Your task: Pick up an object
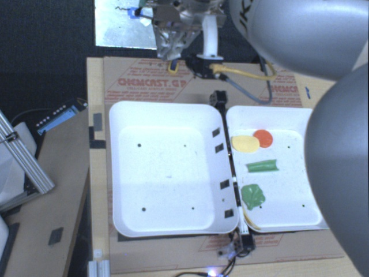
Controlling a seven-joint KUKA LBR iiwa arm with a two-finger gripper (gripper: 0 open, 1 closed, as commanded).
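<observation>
Reaching in from the right, the grey arm filled the upper right of the camera view, its broad links covering the right part of the right-hand bin. The gripper hung beyond the far edge of both bins, over the cardboard sheet that lay beneath them, pointing downward near the printed red lettering. Whether its claw was open or closed could not be told from this angle, and no object could be seen in it. A yellow cable and a grey one ran from the wrist area across the cardboard.

Two shallow white bins sat side by side, their inner rims meeting along a dark strip. The left-hand bin showed a bare white floor with a few small dark dots. In the right-hand bin lay the objects for picking: a yellow oval piece touching an orange-red round piece near the far side, a green elongated piece just nearer than those, and a lumpy green piece closer to the near rim. All four lay well apart from the gripper.
</observation>
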